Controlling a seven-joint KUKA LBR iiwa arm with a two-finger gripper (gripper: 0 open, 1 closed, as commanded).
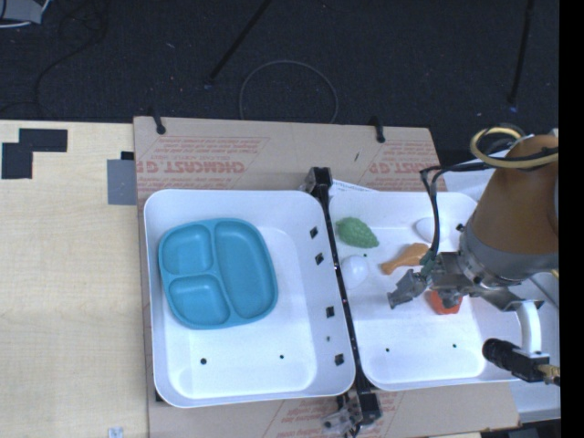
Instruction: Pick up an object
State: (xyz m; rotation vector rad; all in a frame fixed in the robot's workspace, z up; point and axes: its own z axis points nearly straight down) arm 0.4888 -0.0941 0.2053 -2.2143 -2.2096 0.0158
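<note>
Camera view, from above and at a slant, takes in two shallow white bins side by side on a cardboard-covered bench. Within the left bin [301,372] lies a blue divided plate [217,272], set toward that bin's left side. The right bin [411,363] holds the loose things: a green leaf-shaped object [356,233] at its far left, a small white rounded piece [353,269] just nearer than that, an orange carrot-like piece [404,259] to the right of both, and a small red object [446,303] partly under the arm. The grey arm with its orange band [516,213] comes in from the right, and the gripper [418,286] hangs low over the middle of the right bin, just beside the orange piece and the red object. Its dark fingers look spread, with nothing plainly between them, though the tips are blurred.
</note>
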